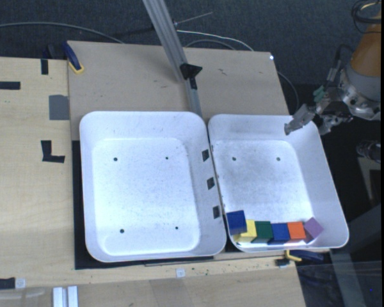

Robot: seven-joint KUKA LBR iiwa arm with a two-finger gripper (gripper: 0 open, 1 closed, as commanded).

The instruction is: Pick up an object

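A row of small blocks lies along the front wall of the right bin (269,133): a blue block (235,220), a yellow block (248,231), a green block (263,230), a second blue block (280,232), an orange block (296,230) and a purple block (313,226). My gripper (312,121) hangs over the bin's far right corner, well away from the blocks. Its fingers stand apart with nothing between them. The arm's orange band (370,53) is above it at the right edge.
The left bin (89,171) sits beside the right one. A slanted metal pole (169,37) rises behind the two bins. Blue-and-yellow clamps sit at the bench's back left (73,58) and front edge (301,256).
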